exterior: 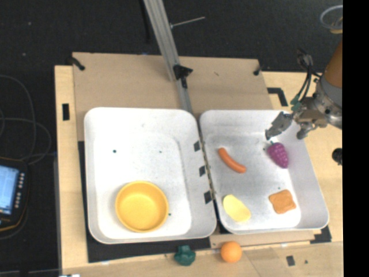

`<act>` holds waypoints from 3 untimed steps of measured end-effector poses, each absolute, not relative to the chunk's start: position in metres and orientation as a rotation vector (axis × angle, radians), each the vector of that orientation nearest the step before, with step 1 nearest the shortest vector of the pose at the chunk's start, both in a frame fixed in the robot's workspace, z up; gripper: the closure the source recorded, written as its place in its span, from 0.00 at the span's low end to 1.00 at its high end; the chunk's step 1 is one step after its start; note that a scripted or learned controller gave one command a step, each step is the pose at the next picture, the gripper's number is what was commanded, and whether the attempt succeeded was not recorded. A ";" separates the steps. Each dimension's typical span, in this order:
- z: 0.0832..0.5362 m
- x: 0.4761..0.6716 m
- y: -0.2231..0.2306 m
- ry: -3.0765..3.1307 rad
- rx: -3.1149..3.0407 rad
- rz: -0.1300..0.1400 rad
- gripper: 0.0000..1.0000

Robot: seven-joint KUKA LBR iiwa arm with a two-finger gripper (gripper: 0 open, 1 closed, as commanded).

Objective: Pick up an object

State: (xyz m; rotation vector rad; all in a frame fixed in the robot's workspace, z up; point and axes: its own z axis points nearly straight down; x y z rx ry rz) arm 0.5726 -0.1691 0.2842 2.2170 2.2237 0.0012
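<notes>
The right bin (260, 126) holds purple grapes (278, 154), an orange carrot (232, 160), a yellow lemon (236, 208) and an orange bread piece (282, 201). The left bin (138, 126) holds a yellow bowl (141, 205). The end effector (290, 129) hovers just above the grapes, fingers spread wide, gripping nothing.

No legible txt, labels, brands or nos. anywhere. Device w/ lit screen (8, 190) at far left edge shows a bluish display, too small and blurred to read.
</notes>
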 end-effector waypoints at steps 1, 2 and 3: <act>0.284 0.573 -0.169 2.223 2.218 0.002 0.00; 0.231 0.565 -0.162 2.223 2.222 -0.005 0.00; 0.179 0.556 -0.167 2.223 2.222 -0.005 0.00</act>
